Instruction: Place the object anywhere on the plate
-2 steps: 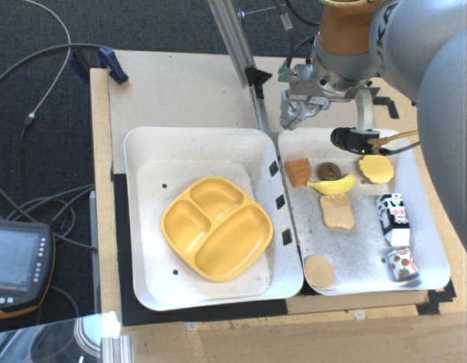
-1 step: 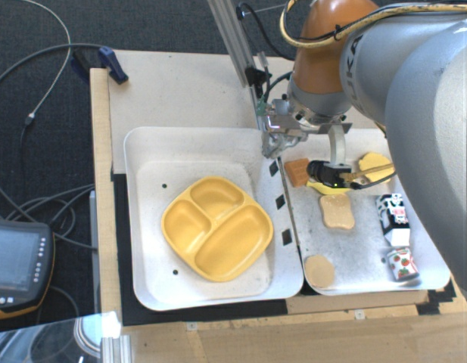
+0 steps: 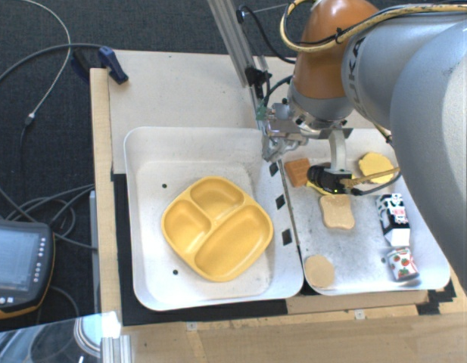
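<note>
The grey arm [image 3: 415, 59] reaches in from the right, its orange band [image 3: 335, 36] above the wrist, with the gripper [image 3: 272, 146] pointing down, low over the bench.

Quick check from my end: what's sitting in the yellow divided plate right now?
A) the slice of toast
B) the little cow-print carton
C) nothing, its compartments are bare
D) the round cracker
C: the yellow divided plate in the left bin shows bare compartments.

Glossy yellow plastic plate [image 3: 217, 228]; matt, speckled white bins [image 3: 142, 174].
</note>
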Available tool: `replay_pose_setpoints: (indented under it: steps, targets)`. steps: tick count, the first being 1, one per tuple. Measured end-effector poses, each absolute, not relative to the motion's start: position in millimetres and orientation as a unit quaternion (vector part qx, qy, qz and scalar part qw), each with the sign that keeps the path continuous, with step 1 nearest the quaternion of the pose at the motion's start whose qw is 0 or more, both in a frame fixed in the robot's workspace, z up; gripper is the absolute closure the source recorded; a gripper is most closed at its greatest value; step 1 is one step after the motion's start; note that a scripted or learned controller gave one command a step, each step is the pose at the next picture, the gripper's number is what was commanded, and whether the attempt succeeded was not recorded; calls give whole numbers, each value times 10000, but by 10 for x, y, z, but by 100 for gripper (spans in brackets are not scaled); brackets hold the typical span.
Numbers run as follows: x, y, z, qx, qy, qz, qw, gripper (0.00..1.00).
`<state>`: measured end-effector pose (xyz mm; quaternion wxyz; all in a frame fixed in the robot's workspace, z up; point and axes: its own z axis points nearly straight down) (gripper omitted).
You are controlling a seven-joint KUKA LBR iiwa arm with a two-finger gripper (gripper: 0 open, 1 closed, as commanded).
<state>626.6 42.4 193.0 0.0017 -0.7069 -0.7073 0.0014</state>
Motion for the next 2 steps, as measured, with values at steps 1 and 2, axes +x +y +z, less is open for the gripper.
replay_pose_setpoints:
  steps: [1, 2]
  targets:
    - [6662, 956, 2451, -7047, -7095, -44, -21, 100]
    - [6500, 833, 2102, -7077, -7065, 28, 21, 100]
